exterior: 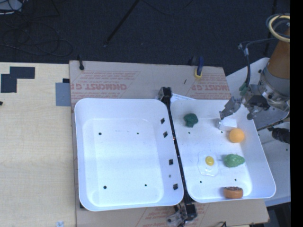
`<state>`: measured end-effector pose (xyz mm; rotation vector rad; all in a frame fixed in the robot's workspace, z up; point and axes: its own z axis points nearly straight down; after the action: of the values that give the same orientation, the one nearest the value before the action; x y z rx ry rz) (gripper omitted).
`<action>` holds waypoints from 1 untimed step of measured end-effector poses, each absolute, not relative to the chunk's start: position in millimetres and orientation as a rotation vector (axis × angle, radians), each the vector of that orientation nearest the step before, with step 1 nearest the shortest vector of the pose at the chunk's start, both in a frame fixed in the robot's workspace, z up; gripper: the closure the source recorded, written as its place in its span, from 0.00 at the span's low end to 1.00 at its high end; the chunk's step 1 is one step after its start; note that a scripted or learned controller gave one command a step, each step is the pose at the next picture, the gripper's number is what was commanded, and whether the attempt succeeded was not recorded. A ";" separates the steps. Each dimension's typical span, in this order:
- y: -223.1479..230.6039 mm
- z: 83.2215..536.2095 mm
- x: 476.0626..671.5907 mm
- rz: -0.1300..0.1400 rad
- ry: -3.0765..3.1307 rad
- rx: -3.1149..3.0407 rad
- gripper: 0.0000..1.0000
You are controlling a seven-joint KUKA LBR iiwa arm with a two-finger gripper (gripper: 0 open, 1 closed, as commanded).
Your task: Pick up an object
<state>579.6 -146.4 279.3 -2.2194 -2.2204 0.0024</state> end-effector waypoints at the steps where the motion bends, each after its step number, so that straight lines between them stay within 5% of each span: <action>1: -145.6 84.9 633.5 0.014 -2.218 -2.207 0.00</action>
<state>633.5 -145.6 84.9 -2.2073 -2.2181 0.0143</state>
